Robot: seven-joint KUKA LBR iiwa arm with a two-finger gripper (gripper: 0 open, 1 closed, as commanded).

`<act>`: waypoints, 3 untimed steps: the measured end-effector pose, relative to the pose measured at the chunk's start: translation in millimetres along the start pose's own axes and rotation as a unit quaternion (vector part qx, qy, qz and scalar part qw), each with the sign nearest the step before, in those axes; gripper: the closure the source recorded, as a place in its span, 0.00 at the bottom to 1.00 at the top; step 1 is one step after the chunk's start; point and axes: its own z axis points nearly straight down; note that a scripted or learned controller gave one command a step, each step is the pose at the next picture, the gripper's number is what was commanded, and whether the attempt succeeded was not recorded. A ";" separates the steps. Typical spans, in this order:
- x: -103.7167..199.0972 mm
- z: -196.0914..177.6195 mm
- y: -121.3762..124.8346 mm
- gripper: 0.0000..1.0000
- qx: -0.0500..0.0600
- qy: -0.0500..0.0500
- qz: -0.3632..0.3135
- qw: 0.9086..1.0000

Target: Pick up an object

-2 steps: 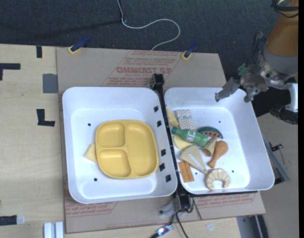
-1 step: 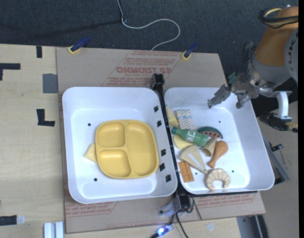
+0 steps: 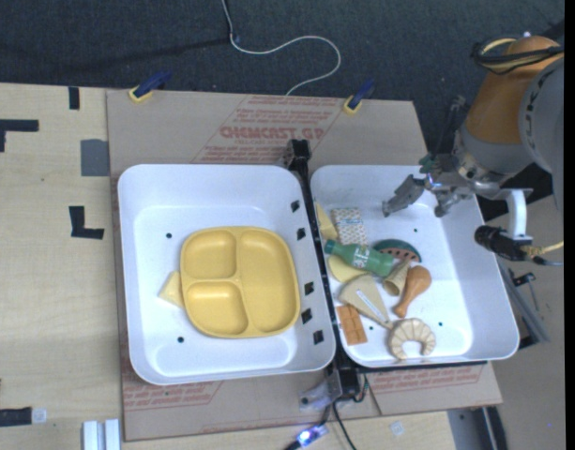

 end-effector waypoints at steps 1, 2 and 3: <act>5.3 56.2 -10.0 0.00 0.000 0.000 0.000 1.000; 5.8 82.0 -8.3 0.00 -0.003 0.000 0.000 1.000; 6.5 71.0 -7.7 1.00 -0.005 -0.001 -0.001 1.000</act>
